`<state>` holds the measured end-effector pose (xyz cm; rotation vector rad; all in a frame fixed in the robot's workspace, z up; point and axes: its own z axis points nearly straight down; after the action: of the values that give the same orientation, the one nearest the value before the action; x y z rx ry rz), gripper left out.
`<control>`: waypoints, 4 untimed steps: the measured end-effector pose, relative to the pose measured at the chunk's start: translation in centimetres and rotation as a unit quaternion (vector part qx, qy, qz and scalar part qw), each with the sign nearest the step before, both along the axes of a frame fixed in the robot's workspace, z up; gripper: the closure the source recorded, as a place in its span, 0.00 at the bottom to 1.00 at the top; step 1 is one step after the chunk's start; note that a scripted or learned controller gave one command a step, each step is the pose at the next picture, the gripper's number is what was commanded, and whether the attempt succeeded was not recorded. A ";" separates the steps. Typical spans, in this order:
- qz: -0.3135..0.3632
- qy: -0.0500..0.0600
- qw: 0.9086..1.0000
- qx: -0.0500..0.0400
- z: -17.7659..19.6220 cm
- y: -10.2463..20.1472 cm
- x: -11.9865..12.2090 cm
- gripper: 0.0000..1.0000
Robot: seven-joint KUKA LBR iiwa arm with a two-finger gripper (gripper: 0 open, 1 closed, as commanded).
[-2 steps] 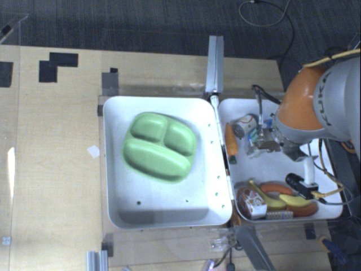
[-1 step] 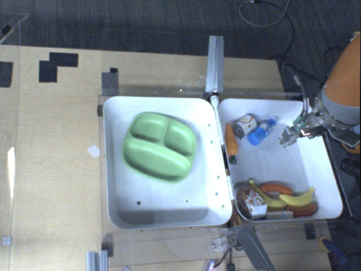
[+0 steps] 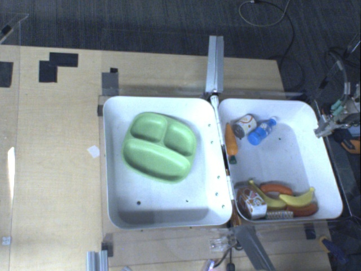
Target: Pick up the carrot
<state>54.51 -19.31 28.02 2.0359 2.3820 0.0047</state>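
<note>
One carrot (image 3: 230,139), against bin's left wall (image 3: 221,151)

Lab bench (image 3: 56,168), 2 bins (image 3: 113,168)

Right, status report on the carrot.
Carrot lying against right bin's left wall, untouched. Can and blue bottle close beside it.

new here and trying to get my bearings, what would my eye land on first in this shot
The big light-green moulded plastic tray with three compartments, lying upside-down-looking in the left white bin, grabs the eye first. Next comes the small orange carrot along the right white bin's left wall, and the yellow banana in the toy clutter at its near edge.
</note>
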 end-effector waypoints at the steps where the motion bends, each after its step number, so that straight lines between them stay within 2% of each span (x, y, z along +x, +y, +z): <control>1: 0.018 0.001 1.000 0.000 -2.9 0.6 1.9 1.00; 2: -0.102 0.002 0.995 0.002 -9.8 -0.7 2.4 1.00; 3: -0.158 0.001 0.987 0.002 -10.3 -0.8 -3.8 1.00; 4: -0.155 -0.001 0.988 0.001 -9.1 -0.7 -3.6 1.00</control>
<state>50.94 -20.05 18.89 2.3807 2.0364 0.0088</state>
